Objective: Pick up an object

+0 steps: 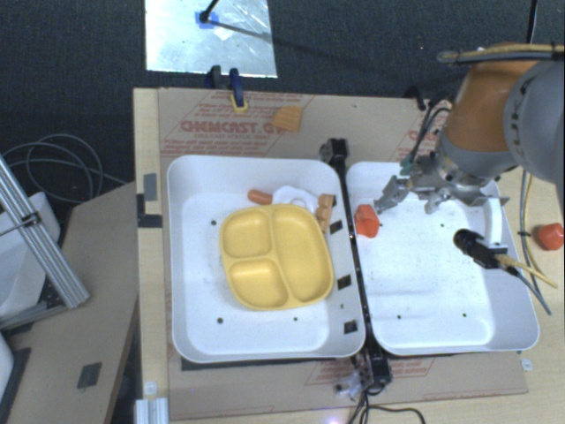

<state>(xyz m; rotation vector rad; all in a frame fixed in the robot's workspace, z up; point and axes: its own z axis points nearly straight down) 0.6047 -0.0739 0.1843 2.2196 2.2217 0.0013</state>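
Grey metal with an orange band above the wrist, the arm (494,104) reaches in from the right and bends down over the far part of the right bin (441,325). We see its gripper (408,203) low over that bin's white floor, tilted toward the left. Its two fingers (388,197) are spread apart with nothing between them, so the jaws stand released. Just left of the left fingertip, and a little nearer, lies a small red-orange object (366,222), close to the right bin's left wall. As far as we can tell it does not touch the finger, and nothing lies between the two.

Both bins rest on a cardboard sheet (212,126) with red lettering. The left bin (203,325) holds a yellow three-compartment tray (274,256) lying flat near its middle. Beyond the cardboard, at the far side, a shiny foil sheet (210,23) lies on the dark floor.

At the tray's far edge we make out a white piece (296,196) whose shape we cannot tell. A small orange piece (259,197) lies just left of it, and a tan wooden piece (326,208) lies to its right, near the bin's right wall. A tan block (287,117) sits on the cardboard beyond the left bin. Another red-orange thing (549,234) lies outside the right bin, at the far right.
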